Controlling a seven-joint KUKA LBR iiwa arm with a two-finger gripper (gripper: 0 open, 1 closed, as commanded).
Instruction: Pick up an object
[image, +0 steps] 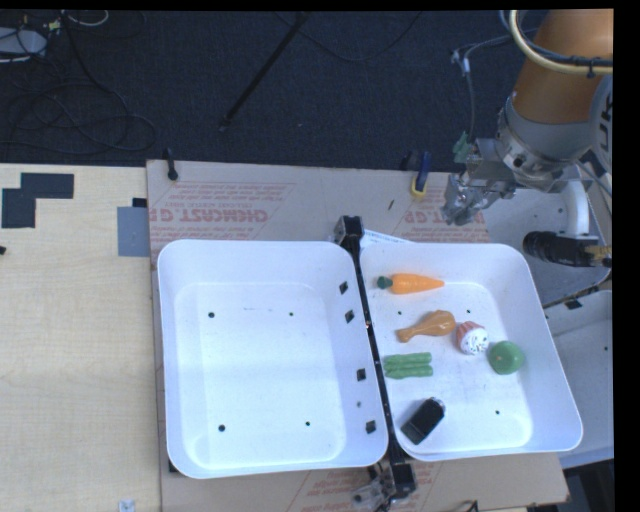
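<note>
Nothing is picked yet. The gripper hangs outside the right bin, past its rim at about one o'clock; its fingers look empty, though whether they stand apart or together I cannot tell. The carrot, nearest candidate, lies at the bin's eleven o'clock.

A robotics lab: loose cables at eleven o'clock, two white test bins on a cardboard-topped bench.

Two smooth, glossy white plastic bins sit on matt brown cardboard; toy carrot looks shiny plastic.
</note>
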